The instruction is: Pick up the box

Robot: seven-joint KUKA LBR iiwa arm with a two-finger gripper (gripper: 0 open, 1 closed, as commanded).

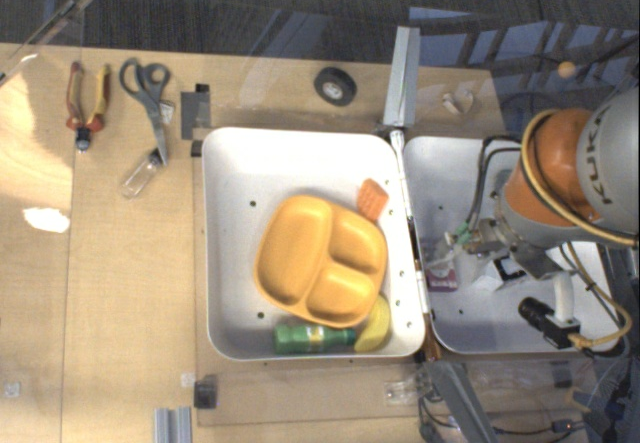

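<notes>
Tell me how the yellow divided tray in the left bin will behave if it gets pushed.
The yellow divided tray looks like rigid moulded plastic, so it would probably slide as one piece rather than flex. It lies tilted, overlapping the green bottle and a yellow fruit, so it may rock or settle. A push would likely drag the orange block at its edge along.

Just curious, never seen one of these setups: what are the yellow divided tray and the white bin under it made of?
The yellow divided tray looks like moulded plastic: smooth, rounded compartments, soft sheen. The white left bin seems plastic or painted metal; its matte surface leaves that open.
</notes>
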